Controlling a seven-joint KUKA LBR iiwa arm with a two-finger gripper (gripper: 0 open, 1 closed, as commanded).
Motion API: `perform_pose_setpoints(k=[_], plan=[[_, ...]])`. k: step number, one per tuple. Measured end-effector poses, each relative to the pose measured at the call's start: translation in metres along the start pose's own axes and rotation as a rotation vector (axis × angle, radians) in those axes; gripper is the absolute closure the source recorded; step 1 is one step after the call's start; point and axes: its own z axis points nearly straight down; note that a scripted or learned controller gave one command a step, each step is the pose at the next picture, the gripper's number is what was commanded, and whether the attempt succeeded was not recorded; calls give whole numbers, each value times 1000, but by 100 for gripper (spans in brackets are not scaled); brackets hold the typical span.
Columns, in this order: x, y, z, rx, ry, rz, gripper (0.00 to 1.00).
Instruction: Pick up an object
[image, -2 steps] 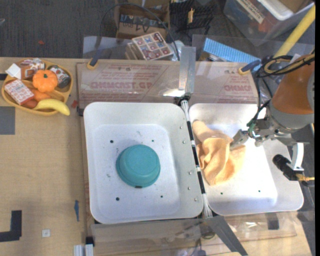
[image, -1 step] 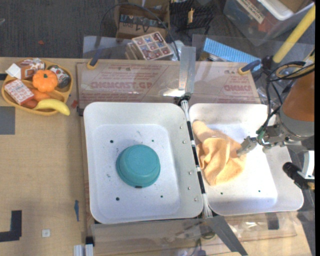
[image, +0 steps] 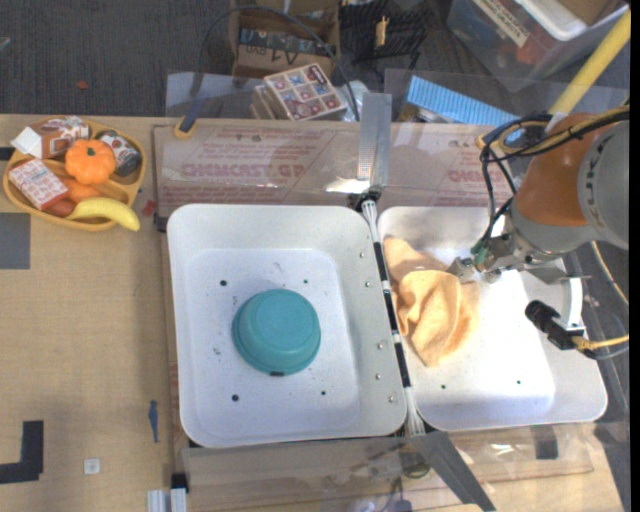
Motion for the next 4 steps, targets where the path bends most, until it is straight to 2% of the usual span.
perform_pose_setpoints(k=[1, 2, 3, 4], plan=[[32, -48, -1, -3, 0, -110, 0], [68, -83, -2, -6, -4, -227, 0], [68, -83, -11, -5, 1, -225, 100], [68, -83, -11, -5, -1, -225, 0]])
